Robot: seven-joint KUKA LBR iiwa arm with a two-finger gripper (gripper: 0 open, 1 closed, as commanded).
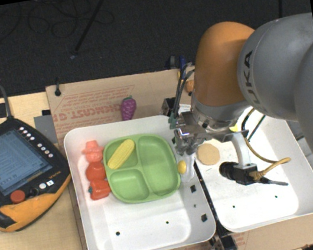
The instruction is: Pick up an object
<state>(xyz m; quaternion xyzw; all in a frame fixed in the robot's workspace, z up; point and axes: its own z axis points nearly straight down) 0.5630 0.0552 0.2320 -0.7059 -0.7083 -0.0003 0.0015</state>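
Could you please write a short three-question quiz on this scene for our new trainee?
1. True or false: the corn cob lies in the green tray.
2. Which bin holds the round cookie: A left, B right?
3. Fill in: the red toy lies to the ____ of the green tray in the camera view.

Key: 1 true; 2 B; 3 left.

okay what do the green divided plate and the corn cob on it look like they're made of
Green divided plate: probably molded plastic, a smooth, slightly glossy, uniform green with rounded compartment ridges. Corn cob: looks like a plastic or rubber toy, an even bright yellow with a soft sheen. Kernel texture is too small to tell.
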